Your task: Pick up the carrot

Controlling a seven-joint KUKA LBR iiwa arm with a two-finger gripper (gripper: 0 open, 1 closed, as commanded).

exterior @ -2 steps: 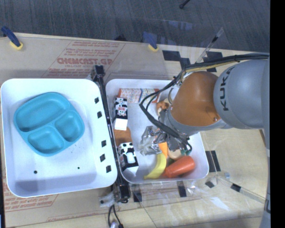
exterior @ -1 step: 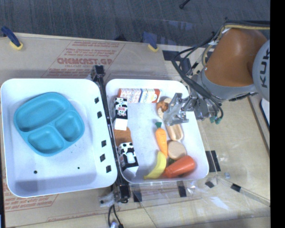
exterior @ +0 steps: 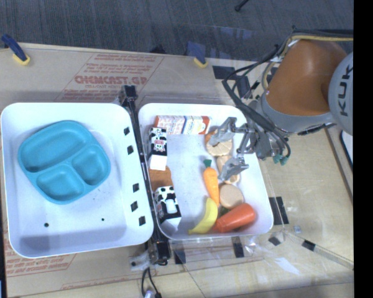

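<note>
**Mia:** Brown cardboard covers the tabletop (exterior: 81, 73), and two white bins sit on it side by side. Where is the gripper (exterior: 229, 149)?

**Ben:** It hangs over the right bin (exterior: 193, 210), near the far right side. Its two silver fingers (exterior: 224, 131) are spread apart. Nothing is between them. One finger is over a round tan cookie (exterior: 219, 146). The other is lower, just over some pale round food (exterior: 227, 166).

**Mia:** And the carrot (exterior: 211, 184)?

**Ben:** It lies in the right bin, just beside the lower finger, on its left. I cannot tell if they touch. The carrot is orange and smooth, with a little green top.

**Mia:** Which way does it point?

**Ben:** It lies nearly straight up and down in the view. The green top points to the far wall of the bin. The thin tip points to the near wall, and tips a little to the right.

**Mia:** What is next to it?

**Ben:** A yellow banana (exterior: 204, 218) is by its tip. A tan round bun (exterior: 231, 196) is on its right, and a red-orange tomato (exterior: 237, 216) sits below that. A carton (exterior: 181, 124) lies along the far wall. Small boxes with cow spots (exterior: 159, 140) line the left wall.

**Mia:** And the other bin?

**Ben:** The left bin (exterior: 62, 228) holds a blue plate (exterior: 63, 160) with three parts. The grey and orange arm (exterior: 301, 82) reaches in from the right.
</note>
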